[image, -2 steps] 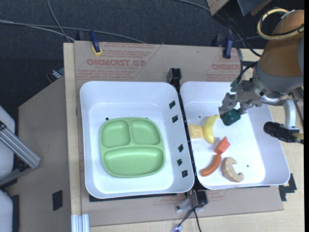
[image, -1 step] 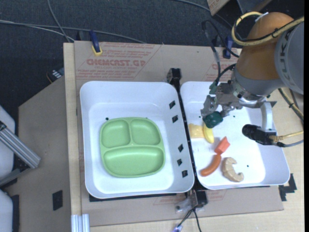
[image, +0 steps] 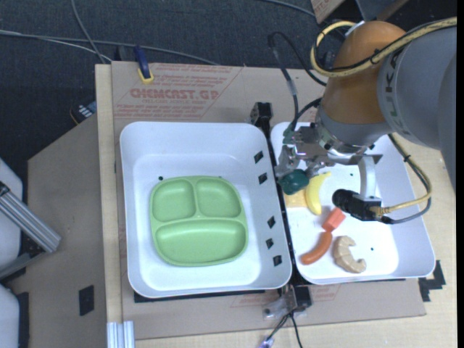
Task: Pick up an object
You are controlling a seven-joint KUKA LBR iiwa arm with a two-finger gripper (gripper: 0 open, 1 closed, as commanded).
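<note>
The arm's orange band and grey wrist cover the far part of the right bin [image: 415, 256]. The gripper [image: 299, 167] hangs low at that bin's left wall, directly above a dark green object [image: 293, 184] whose shape is hard to make out; whether the gripper is open, closed or gripping cannot be told. A yellow banana [image: 314, 194] lies just right of the green object. Nearer lie a red block [image: 333, 220], an orange carrot [image: 315, 251] and a tan piece [image: 348, 255]. The left bin [image: 138, 151] holds 1 green divided plate [image: 198, 220].

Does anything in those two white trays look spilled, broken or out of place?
Nothing stands out. The green divided plate lies flat in the left bin; the toy foods in the right bin lie loose, unspilled.
</note>
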